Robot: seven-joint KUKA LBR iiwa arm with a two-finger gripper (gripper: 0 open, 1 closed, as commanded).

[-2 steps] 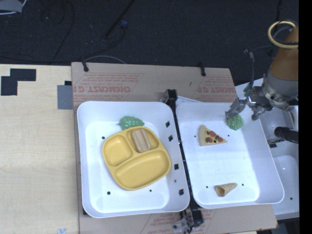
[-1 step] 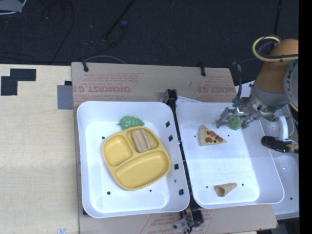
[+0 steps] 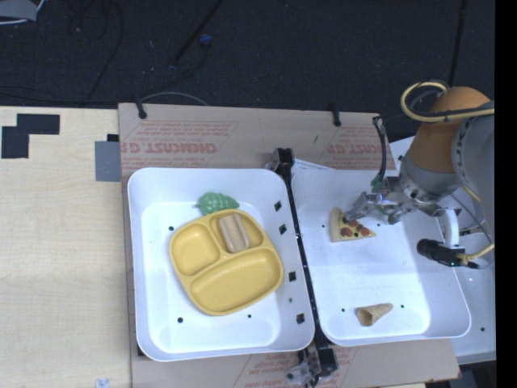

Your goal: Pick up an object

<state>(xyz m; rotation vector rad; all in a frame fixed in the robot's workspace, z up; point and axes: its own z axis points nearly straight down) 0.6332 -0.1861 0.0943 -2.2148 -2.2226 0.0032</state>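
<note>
nearest the camera, at the front of the right bin (image 3: pixel 452 318), lies a small tan cone (image 3: pixel 373 314), at about 6 o'clock from the end effector (image 3: pixel 359 213) and well apart from it. the end effector sits low in the right bin, at the 1 o'clock edge of a pizza slice (image 3: pixel 349 227); its dark fingers look to be touching or just above that edge, and whether they are spread or closed cannot be told. the slice lies flat on the bin floor, not visibly between the fingers. the grey arm (image 3: pixel 436 164) runs off toward 3 o'clock. across the divider, at 9 o'clock, the left bin (image 3: pixel 153 314) holds a yellow divided tray (image 3: pixel 218 285) with a hot dog (image 3: pixel 234 233) in its small upper compartment, and a green leafy piece (image 3: pixel 216 203) just beside the tray's 12 o'clock rim. both bins rest on cardboard over the counter (image 3: pixel 56 281).
</note>
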